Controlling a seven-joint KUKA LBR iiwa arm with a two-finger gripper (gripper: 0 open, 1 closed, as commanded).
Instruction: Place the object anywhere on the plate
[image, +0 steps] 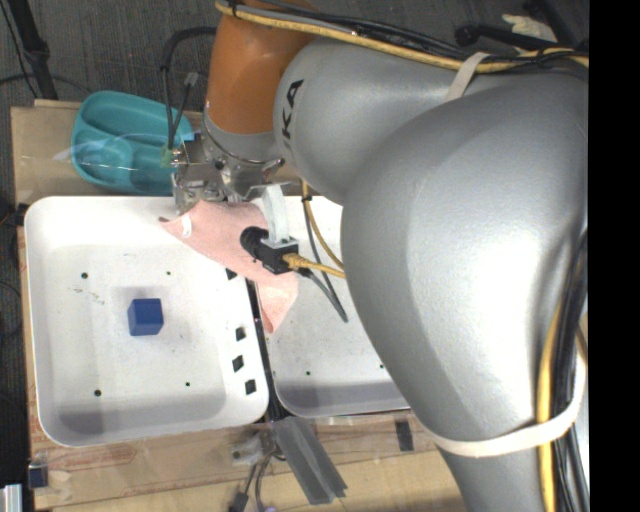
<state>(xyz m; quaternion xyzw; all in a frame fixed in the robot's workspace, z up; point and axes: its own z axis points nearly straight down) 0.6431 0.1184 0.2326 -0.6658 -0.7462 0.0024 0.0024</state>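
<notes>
A blue cube (145, 316) is seen on the floor of the left bin (60, 400), toward nine o'clock of the frame. A pink plate (250, 262) is laid across the rims between the left bin and the right bin (320, 385), partly hidden by the arm (440, 220). The gripper (205, 185) is held at the plate's eleven o'clock edge. A teal scoop (120, 140) is seen behind the left bin, at eleven o'clock.

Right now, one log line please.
gripper: over pink plate, far edge | blue cube: left bin floor, apart | placed: no
</notes>
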